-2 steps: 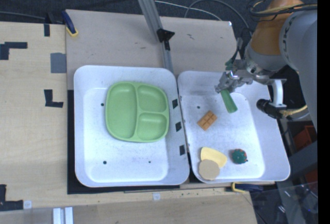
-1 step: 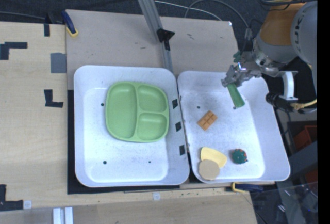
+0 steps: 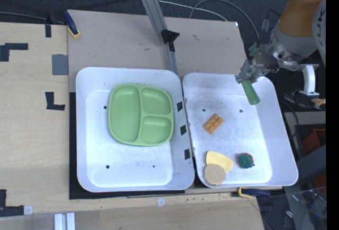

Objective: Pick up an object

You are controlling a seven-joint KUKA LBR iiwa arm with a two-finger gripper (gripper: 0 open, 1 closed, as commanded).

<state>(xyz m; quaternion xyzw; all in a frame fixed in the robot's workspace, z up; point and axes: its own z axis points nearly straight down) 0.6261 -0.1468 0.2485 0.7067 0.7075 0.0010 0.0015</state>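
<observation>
Over right bin (image 3: pixel 275 117) | gripper (image 3: pixel 247 80) clamps green cylinder (image 3: pixel 251 91) | we read no writing anywhere

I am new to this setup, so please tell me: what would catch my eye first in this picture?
The green divided plate stands out in the left bin. At the right bin's top edge, the gripper holds a green cylinder. A waffle piece lies mid-bin.

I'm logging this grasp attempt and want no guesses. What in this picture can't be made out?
- End effector: too small and blurred in the camera view to tell whether it grips the green cylinder.
- Arm: cut off by the right edge.
- Green and red object: too small to identify.
- Tan disc: partly hides the yellow piece.
</observation>
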